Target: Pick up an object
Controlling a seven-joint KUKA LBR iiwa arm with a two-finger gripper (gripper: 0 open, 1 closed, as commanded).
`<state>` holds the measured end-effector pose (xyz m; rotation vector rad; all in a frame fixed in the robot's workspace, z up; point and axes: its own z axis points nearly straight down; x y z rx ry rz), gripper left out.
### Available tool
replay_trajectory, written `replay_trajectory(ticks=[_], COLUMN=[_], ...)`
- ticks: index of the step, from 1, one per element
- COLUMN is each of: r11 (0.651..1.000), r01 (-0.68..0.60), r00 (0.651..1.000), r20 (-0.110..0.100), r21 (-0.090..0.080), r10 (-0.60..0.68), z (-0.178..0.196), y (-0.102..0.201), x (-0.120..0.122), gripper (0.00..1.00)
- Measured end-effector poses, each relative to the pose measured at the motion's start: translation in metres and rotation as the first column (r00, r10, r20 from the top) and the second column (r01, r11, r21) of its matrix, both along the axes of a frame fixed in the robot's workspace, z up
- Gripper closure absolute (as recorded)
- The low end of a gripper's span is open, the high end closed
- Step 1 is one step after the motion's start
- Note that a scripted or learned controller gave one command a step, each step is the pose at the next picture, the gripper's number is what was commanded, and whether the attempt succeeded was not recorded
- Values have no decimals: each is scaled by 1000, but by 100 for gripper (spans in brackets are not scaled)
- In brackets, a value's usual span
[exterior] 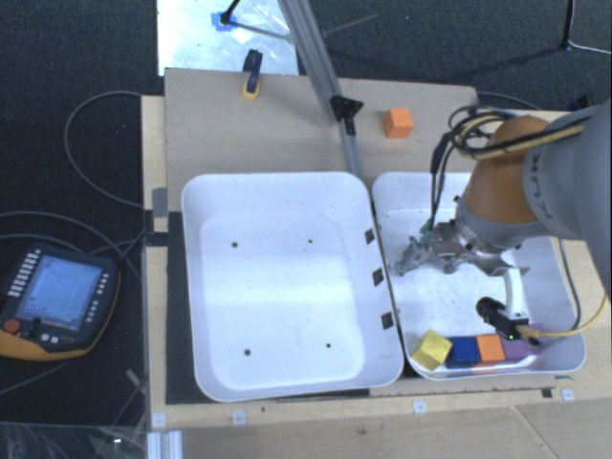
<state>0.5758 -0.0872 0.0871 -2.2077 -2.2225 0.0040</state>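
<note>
A tan board (287,113) is covering the bench, sitting on dark carpet (76,27), with two white bins lying side by side on it. The left bin (277,285) is showing bare white floor with a few small dark dots. The right bin (421,208) is holding four blocks in a row along its near wall: a yellow block (432,349), a blue block (466,351), an orange block (491,348) and a purple block (517,348), each touching its neighbour. A fifth, orange cube (399,122) is resting on the board beyond the bins.

The arm (535,185) is reaching in from the right and covering much of the right bin's far right part. The gripper (430,251) is hanging over the right bin's middle, well apart from the row of blocks; whether it is spread or closed I cannot tell.

A grey pole (316,55) is slanting across the far side. A pendant (53,299) is lying on the carpet at left, and a small yellow clamp (251,73) is sitting at the board's far edge.
</note>
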Motion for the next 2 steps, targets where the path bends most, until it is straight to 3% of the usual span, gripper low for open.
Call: replay_trajectory(ticks=[1, 2], r11=[1000, 1000], r01=[8, 14], r00=[1000, 1000], r20=[19, 6], r21=[-9, -7], r10=[-7, -14], z=[180, 158], y=[-68, -116], x=[1, -76], gripper=[0, 0])
